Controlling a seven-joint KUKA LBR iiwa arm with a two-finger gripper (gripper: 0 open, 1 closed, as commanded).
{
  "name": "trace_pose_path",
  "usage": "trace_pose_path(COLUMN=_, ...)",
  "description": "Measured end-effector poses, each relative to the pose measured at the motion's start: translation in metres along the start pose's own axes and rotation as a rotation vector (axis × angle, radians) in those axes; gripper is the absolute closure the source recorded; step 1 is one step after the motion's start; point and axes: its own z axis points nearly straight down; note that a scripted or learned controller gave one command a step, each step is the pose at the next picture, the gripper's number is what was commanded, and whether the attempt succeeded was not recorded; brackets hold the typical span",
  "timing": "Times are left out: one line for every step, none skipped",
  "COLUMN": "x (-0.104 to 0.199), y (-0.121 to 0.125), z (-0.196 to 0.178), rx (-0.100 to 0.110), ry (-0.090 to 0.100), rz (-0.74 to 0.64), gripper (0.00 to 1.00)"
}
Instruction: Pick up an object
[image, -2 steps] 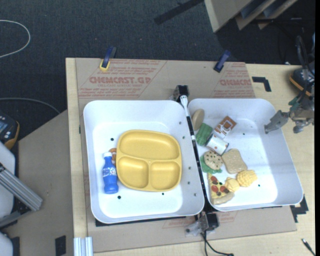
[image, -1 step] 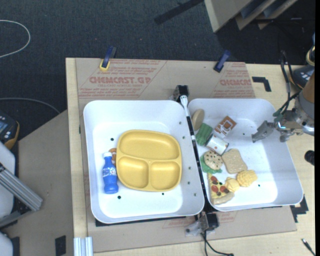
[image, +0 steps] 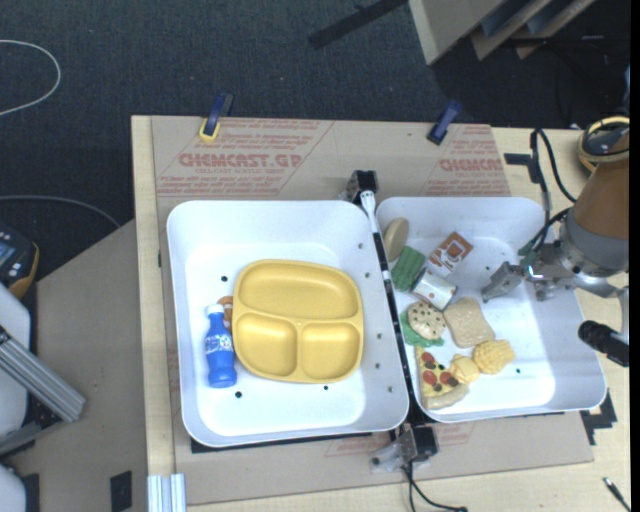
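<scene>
Two white bins on cardboard

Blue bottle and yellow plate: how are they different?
The blue bottle is small and narrow, with a white cap; the yellow plate is far bigger, wide and flat. The bottle is blue with a label, while the plate is plain yellow and split into three sections. The bottle lies next to the plate's left edge, the plate sits in the middle. Both rest in the left bin, away from the robot's hand over the right bin.
</scene>
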Motion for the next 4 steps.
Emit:
trace_pose_path(x=0.000, y=0.001, z=0.035, rx=-0.006, ry=-0.001, rz=0.002, gripper=0.00)
trace_pose_path(x=0.001, y=0.003, z=0.021, rx=-0.014, ry=-0.003, rz=0.001, gripper=1.00)
trace_pose_path(x=-0.002, y=0.010, z=-0.024, rx=-0.013, ry=-0.006, rz=0.000, gripper=1.00)
trace_pose_path(x=-0.009, y=0.005, z=-0.073, rx=-0.011, ry=-0.006, rz=0.001, gripper=1.00)
